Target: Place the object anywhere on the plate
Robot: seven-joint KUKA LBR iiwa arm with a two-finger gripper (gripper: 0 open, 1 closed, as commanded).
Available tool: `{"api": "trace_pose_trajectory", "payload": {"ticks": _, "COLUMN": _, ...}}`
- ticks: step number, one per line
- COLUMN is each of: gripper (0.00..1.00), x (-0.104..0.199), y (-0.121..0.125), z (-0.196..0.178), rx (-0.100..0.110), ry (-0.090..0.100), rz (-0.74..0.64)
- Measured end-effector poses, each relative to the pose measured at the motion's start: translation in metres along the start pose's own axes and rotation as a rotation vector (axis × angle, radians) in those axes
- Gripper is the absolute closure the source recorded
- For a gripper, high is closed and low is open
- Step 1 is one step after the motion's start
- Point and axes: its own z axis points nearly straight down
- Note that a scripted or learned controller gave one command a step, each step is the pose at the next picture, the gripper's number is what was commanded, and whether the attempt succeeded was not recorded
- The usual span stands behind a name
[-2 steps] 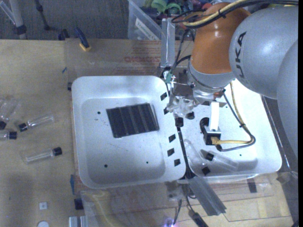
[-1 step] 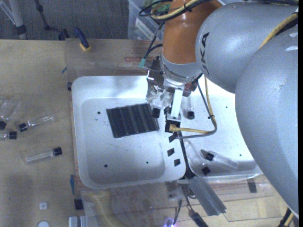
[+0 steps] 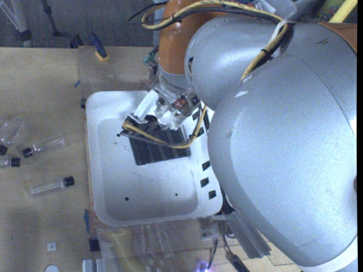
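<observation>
While the grey arm (image 3: 283, 152) with its orange band covers the right half of your view, you can see one shallow white plastic bin (image 3: 102, 169) at centre left. Flat on its floor lies a dark grey ribbed rectangular slab (image 3: 161, 149), turned a little askew and set toward the bin's far side. Its upper edge is tucked under the gripper (image 3: 161, 117), which hangs just over it. You cannot tell how the gripper stands or whether it holds anything, since wrist hardware and a yellow cable loop block your sight. You also cannot tell whether the slab is the task's object or its plate. A few small black specks (image 3: 126, 198) dot the nearer floor of the bin. Left of the bin, on the tan bench (image 3: 45, 84), clear plastic vials with black caps (image 3: 52, 185) lie scattered well apart from it. A blue clamp (image 3: 101, 52) sits near the bench's far edge.
</observation>
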Motion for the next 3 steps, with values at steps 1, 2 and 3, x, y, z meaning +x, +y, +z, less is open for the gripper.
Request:
{"api": "trace_pose_trajectory", "payload": {"ticks": 1, "gripper": 1.0, "x": -0.003, "y": -0.05, "z": -0.047, "rx": 0.0, "ry": 0.003, "rz": 0.509}}
{"api": "trace_pose_trajectory", "payload": {"ticks": 2, "gripper": 1.0, "x": -0.095, "y": -0.127, "z": 0.089, "rx": 0.001, "ry": 0.0, "rz": 0.5}}
{"api": "trace_pose_trajectory", "payload": {"ticks": 3, "gripper": 1.0, "x": -0.033, "y": -0.075, "z": 0.036, "rx": 0.0, "ry": 0.002, "rz": 0.474}}
